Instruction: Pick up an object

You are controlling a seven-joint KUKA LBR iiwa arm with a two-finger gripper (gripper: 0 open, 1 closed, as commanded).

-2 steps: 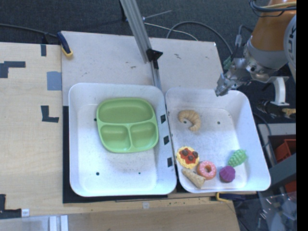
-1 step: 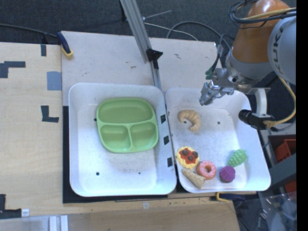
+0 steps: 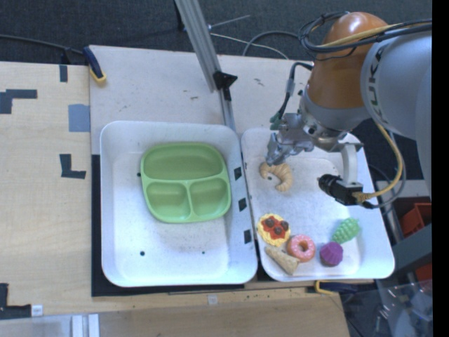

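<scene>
Tool [image 3: 278, 153] sits low in the right bin [image 3: 372, 258], near that bin's far left corner, directly over the croissant [image 3: 278, 175] and touching or nearly touching its top. Finger opening cannot be told from this angle; no object is visibly between them. Along the right bin's near edge: pizza slice [image 3: 273, 229], pink donut [image 3: 302, 247], a tan wedge [image 3: 283, 260], purple berry [image 3: 331, 253], green piece [image 3: 345, 230]. Left bin [image 3: 119, 244] holds a green divided plate [image 3: 186, 182], toward its far side.
</scene>
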